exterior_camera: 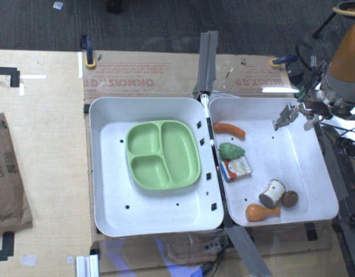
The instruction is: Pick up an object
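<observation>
Nothing is lifted yet: the tool hangs over the far right corner of the right bin, and whether it is open or closed cannot be told; no object shows in it. The whole pick appears still to be done. Well to the tool's left, the left bin holds a green divided plate. Below and left of the tool lie an orange sausage, green vegetable, small carton, white cup, brown ball and orange gourd.
</observation>
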Available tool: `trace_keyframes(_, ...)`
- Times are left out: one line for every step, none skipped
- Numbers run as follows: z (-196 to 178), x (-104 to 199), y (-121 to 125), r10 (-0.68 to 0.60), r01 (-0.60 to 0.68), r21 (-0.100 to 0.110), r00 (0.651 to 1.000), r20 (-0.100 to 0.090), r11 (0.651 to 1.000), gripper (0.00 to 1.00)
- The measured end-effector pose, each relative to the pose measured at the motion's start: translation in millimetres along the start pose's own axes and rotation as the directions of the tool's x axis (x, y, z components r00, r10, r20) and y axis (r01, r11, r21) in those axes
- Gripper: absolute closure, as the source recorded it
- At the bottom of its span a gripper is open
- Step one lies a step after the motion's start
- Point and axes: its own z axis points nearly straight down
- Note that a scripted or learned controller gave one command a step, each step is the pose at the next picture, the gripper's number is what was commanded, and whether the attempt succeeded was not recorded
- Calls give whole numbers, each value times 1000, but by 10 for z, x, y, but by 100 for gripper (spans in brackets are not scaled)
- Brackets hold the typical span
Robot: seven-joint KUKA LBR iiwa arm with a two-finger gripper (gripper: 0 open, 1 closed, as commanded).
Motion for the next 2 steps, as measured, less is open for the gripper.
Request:
trace_keyframes(28, -4, -356, 168, -168, 1, 986, -1, 986, 0)
trace_keyframes(942, 367, 585, 128, -128, -1, 992, 1, 992, 0)
